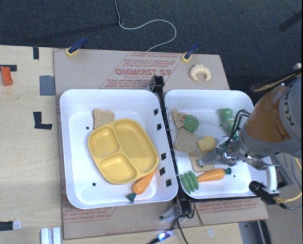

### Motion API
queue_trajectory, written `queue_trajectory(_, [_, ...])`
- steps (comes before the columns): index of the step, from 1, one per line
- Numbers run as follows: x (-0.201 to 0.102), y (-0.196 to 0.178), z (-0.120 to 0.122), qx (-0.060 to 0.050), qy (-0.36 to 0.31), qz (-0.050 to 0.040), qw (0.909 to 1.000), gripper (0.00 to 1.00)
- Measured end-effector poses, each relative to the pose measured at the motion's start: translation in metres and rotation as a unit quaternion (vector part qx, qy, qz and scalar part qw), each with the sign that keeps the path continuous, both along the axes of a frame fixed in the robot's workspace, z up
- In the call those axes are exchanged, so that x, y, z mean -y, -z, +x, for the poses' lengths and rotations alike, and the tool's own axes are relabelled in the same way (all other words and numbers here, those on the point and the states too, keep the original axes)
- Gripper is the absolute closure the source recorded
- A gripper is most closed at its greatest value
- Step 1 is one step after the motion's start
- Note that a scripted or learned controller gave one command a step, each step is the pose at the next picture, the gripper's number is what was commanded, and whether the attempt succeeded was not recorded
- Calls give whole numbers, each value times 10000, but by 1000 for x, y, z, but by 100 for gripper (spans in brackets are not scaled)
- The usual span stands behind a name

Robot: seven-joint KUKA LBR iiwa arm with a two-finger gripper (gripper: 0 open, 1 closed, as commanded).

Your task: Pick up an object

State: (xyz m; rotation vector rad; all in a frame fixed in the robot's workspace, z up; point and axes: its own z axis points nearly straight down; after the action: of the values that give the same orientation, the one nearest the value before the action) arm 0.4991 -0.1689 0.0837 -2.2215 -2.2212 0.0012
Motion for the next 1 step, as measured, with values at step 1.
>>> queue_trajectory(1, [-1,-14,2,18,-4,10,10000,100])
